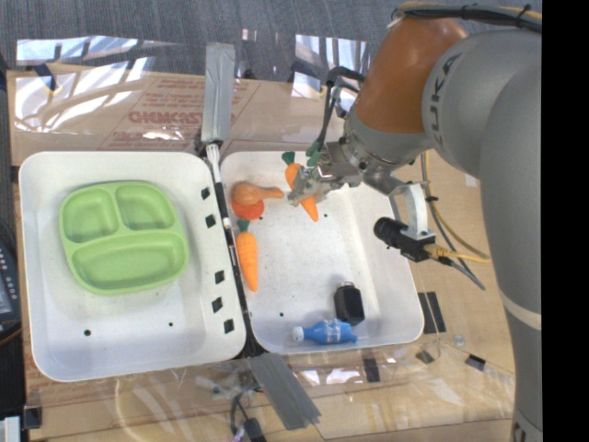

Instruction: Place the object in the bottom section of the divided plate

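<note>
A green divided plate lies in the left bin; its wide bottom section has nothing in it. In the right bin, near the back, my gripper is down over a small orange carrot. Its green-topped end shows behind the fingers and its tip in front, so the fingers are shut across its middle. Whether the carrot is off the bin floor I cannot tell.
An orange gourd-shaped toy lies over a red piece at the right bin's left wall. A larger carrot lies below it. A black object and a blue bottle sit near the front edge.
</note>
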Controlling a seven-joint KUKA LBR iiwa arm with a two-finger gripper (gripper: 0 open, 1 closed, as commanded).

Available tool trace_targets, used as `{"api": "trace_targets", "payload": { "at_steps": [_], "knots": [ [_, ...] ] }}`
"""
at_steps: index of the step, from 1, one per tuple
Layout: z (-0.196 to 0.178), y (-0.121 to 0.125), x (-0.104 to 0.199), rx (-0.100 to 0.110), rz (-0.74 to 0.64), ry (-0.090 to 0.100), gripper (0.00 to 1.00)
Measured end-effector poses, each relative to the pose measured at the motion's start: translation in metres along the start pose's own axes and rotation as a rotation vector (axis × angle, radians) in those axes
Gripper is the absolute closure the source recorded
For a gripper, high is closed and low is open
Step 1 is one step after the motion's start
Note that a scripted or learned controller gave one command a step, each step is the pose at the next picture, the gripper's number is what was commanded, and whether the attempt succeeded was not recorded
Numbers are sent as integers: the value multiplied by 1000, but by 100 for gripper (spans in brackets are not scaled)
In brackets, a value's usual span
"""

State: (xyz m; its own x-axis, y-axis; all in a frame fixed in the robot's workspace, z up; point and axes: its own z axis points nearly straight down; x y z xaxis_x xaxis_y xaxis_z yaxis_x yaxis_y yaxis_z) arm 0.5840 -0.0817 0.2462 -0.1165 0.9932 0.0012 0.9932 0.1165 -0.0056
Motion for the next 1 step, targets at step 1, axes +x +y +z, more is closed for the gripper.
{"api": "trace_targets", "payload": {
  "at_steps": [1],
  "knots": [
    [5,-99,86,-1,-110,-1,100]
  ]
}}
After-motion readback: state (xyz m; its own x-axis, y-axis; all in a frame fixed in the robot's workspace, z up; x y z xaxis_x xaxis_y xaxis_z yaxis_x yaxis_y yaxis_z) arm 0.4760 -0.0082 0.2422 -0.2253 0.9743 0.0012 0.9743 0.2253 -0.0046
